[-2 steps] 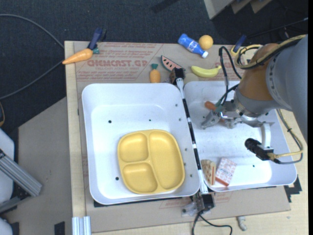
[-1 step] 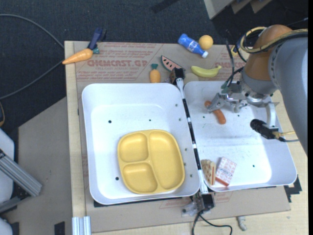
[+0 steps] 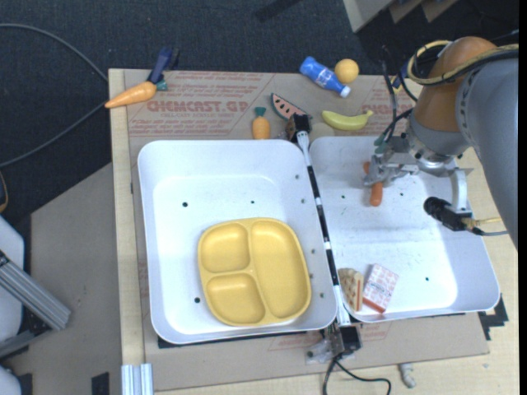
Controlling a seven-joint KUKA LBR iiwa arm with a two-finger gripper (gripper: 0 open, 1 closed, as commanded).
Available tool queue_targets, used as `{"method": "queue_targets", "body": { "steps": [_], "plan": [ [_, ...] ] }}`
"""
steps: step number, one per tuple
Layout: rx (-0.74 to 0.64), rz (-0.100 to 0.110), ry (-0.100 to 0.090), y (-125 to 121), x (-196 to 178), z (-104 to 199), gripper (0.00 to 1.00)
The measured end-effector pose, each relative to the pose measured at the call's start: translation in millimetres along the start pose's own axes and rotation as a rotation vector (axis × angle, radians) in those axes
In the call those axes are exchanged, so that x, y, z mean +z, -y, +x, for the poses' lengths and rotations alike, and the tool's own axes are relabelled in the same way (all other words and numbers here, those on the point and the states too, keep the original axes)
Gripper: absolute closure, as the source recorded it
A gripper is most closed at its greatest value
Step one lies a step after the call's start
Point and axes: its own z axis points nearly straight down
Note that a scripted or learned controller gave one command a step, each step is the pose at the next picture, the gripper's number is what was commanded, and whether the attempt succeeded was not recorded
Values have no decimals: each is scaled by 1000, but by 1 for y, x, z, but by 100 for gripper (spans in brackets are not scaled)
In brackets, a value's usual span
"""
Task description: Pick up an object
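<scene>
We see the gripper low in the right bin, near its back wall, with a small orange sausage-shaped toy hanging upright just beneath it; its top end seems caught between the fingers, which look nearly closed on it. We judge the piece light, stiff and smooth, so it may slip or swing. A hold nearer its middle would be safer than one at the tip.

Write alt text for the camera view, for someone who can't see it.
A grey robot arm reaches into the right bin, its gripper over a small orange piece. The left bin holds a yellow tray.
</scene>
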Motion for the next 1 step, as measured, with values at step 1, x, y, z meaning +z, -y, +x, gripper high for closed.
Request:
{"method": "queue_targets", "body": {
  "steps": [1],
  "plan": [
    [0,0,-3,26,-90,84,100]
  ]
}}
